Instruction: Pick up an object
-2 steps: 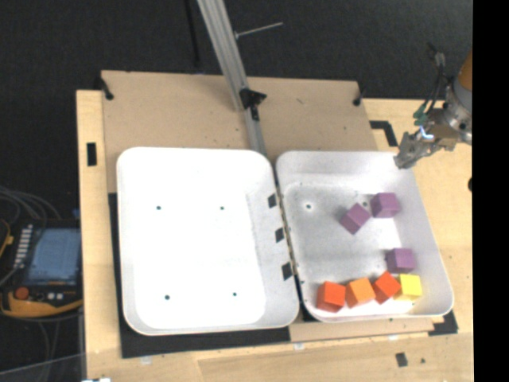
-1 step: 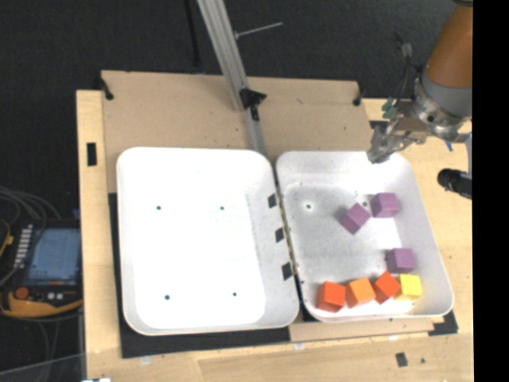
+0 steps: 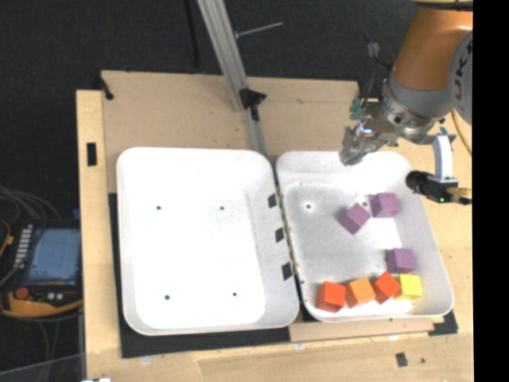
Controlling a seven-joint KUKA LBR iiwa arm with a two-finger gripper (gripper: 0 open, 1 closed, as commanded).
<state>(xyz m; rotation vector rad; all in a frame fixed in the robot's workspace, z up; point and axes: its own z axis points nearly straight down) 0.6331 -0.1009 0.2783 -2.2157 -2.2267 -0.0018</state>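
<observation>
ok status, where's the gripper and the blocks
Gripper over right bin's far rim, nothing seen between fingers. Blocks in right bin: three purple, orange row, one yellow. Nothing in the way.

blocks (image 3: 367, 291) in right bin (image 3: 318, 173), near edge | left bin (image 3: 135, 213) beside it

Bench (image 3: 191, 118): light wood top, darker brown board laid over it. Landmark: right bin (image 3: 421, 237). Left bin (image 3: 135, 213), shallow white, sits just beside right bin on its left, edges touching along middle seam. Black mat (image 3: 199, 342) shows under near edges of both bins. Slanted metal post (image 3: 227, 46) rises from bench behind right bin's far-left corner. Small black clips (image 3: 92, 154) on bench well left of right bin, beyond left bin.
</observation>
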